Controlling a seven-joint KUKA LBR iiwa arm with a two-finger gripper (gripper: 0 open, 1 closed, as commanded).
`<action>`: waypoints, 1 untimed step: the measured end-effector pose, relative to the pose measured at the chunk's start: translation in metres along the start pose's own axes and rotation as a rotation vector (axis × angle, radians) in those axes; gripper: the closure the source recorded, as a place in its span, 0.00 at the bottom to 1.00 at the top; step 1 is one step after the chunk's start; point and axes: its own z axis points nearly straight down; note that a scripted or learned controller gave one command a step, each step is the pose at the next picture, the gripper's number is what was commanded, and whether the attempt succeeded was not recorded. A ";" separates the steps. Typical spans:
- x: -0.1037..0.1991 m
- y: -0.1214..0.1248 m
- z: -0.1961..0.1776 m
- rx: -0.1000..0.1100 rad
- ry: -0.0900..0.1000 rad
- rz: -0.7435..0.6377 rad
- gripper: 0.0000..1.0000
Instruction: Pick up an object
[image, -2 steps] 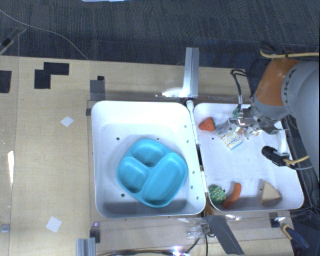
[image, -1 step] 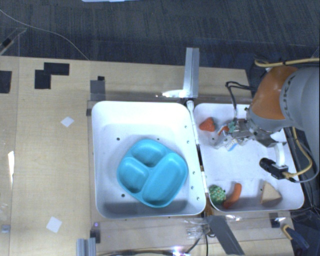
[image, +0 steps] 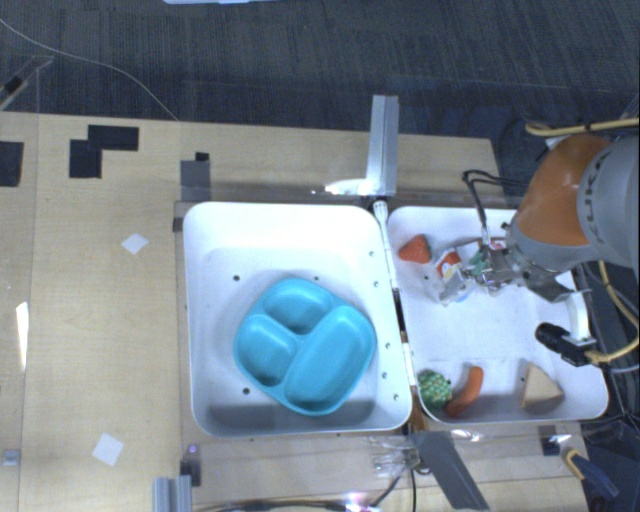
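My gripper (image: 452, 278) hangs low over the upper middle of the right bin (image: 500, 330), reaching in from the right below the orange band of the arm (image: 560, 200). A red strawberry (image: 414, 248) lies just to its upper left, a short gap away. A small red and white patch shows at the gripper's tip; I cannot tell whether it is an object or part of the gripper. Along the bin's front edge lie a green broccoli piece (image: 433, 385), a red-orange sausage (image: 466, 390) touching it, and a tan wedge of bread (image: 540, 388).
The left bin (image: 215, 300) holds a blue divided plate (image: 305, 345). A low wall (image: 392, 300) separates the two bins. A metal post (image: 384, 145) stands behind the divider. Black cables and a connector (image: 562, 343) hang at the right bin's right side.
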 end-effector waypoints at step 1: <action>-0.004 0.048 0.011 0.004 0.001 0.148 0.00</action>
